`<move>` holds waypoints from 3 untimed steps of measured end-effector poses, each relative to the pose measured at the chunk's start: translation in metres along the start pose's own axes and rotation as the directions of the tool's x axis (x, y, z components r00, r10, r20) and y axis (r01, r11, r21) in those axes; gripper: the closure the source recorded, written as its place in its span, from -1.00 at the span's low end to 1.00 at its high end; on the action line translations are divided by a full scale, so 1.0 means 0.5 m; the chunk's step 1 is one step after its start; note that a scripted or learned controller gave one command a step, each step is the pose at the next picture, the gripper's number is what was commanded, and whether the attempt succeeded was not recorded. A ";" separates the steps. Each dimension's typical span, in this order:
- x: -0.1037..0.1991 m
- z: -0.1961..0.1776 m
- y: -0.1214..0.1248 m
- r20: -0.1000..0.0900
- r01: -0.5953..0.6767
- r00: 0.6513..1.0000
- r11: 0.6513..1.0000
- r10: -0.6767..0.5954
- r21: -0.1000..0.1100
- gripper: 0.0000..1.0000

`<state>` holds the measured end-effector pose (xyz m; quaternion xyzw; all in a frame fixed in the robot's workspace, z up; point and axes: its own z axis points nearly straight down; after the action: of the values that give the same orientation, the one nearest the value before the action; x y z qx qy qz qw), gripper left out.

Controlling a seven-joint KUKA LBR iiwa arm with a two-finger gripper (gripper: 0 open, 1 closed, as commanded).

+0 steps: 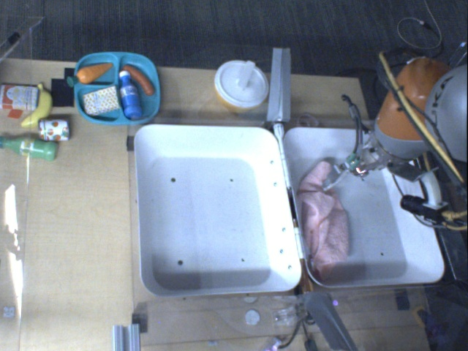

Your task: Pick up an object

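A crumpled pink cloth (pixel 324 219) lies along the left side of the right white bin (pixel 398 229), stretching from its upper left down toward the front wall. My gripper (pixel 341 174) reaches in from the right and sits low at the cloth's upper right edge, touching or just above it. The grey arm with its orange band (pixel 409 101) hangs over the bin's far right corner.
The left white bin (pixel 208 207) lies beside the right one, with a metal divider post (pixel 278 86) behind them. A blue tray of toy food (pixel 117 88), a white lidded cup (pixel 241 85), and small toys (pixel 36 123) sit on the bench at back left. Cables (pixel 428 203) trail at the right.
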<state>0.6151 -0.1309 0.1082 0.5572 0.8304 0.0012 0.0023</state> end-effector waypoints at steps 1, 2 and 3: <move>0.056 0.035 0.027 0.004 0.054 0.999 0.998 -0.054 -0.007 -1.00; 0.021 0.037 0.127 -0.002 -0.110 0.994 0.994 0.110 0.004 -1.00; 0.050 0.035 0.036 0.003 0.005 1.000 1.000 -0.005 -0.008 -1.00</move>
<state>0.6225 -0.1009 0.0907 0.5551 0.8318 0.0036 0.0060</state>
